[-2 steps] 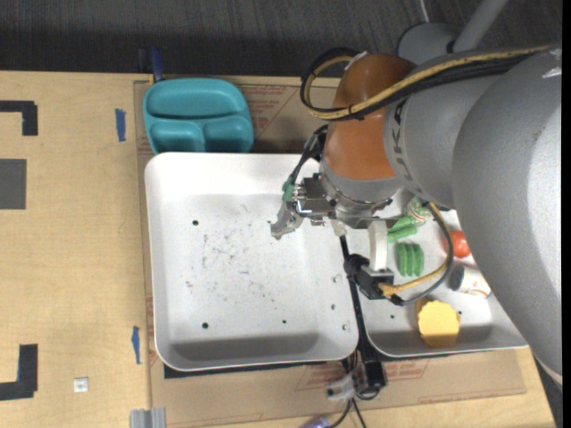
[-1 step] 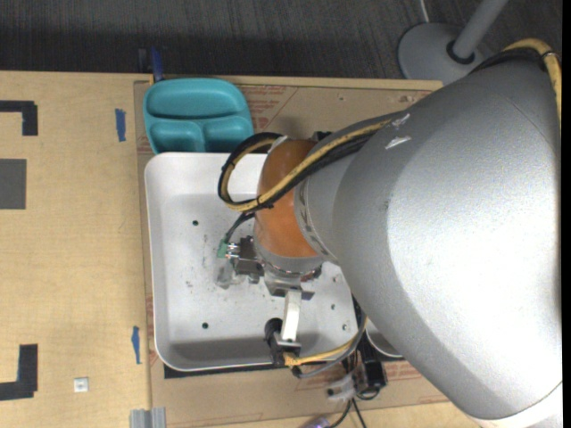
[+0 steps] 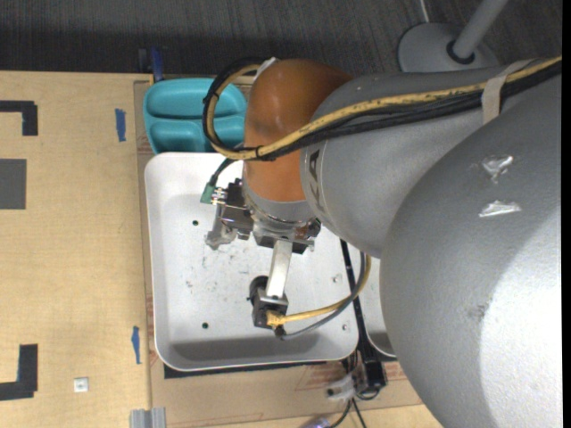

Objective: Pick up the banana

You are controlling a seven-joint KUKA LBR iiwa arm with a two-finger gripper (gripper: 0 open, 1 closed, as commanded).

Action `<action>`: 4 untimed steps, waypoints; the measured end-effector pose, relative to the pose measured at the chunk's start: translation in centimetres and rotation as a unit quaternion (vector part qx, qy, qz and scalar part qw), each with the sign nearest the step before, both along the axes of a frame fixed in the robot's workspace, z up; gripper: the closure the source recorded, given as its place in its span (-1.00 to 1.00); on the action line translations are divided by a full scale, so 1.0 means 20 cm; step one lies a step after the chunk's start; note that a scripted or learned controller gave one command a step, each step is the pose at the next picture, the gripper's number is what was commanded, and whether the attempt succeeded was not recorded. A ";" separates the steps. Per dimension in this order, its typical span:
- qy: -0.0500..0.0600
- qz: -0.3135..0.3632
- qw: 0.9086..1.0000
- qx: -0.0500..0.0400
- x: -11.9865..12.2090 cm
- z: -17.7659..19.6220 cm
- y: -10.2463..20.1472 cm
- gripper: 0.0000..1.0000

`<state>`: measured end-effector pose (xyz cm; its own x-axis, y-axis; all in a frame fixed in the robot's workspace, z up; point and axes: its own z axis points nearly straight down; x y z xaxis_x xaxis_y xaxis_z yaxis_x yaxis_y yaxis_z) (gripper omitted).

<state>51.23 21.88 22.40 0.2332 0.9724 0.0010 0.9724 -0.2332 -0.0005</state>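
Obs., single overhead view. The arm (image 3: 446, 239) comes in from the right and covers most of that side. Its orange band (image 3: 285, 123) sits directly above the wrist.

Gripper (image 3: 236, 232): low over the white bin (image 3: 178, 328), above the bin's upper-middle floor. The wrist body hides it from this angle, so I cannot tell how far the jaws stand apart. I can make out nothing between them.

Banana: I cannot tell where it lies. The bare bin floor to the left of the jaws and on their near side carries only dark specks and scuff marks. The floor to their right is under the arm.

Beyond the jaws, toward the top of the view, a teal moulded piece (image 3: 183, 114) with two rounded lobes sits outside the bin, just beside its far rim. A black cable loop (image 3: 214, 114) from the arm crosses in front of its right end.

Left of the jaws, past the bin's left wall, is the tan bench top (image 3: 71, 239). It has black square marks near its left edge. Short strips of blue tape (image 3: 120, 125) lie close to the bin side, one level with the teal piece and one by the bin's near-left corner.

The bin sits flat, and its near rim runs close to the bench's front edge.
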 end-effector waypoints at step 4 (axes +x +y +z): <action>-0.003 0.263 0.965 0.002 -0.16 -0.63 0.04 1.00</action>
<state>48.08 22.69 9.73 -0.2923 0.9563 0.0047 0.9563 0.2923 0.0059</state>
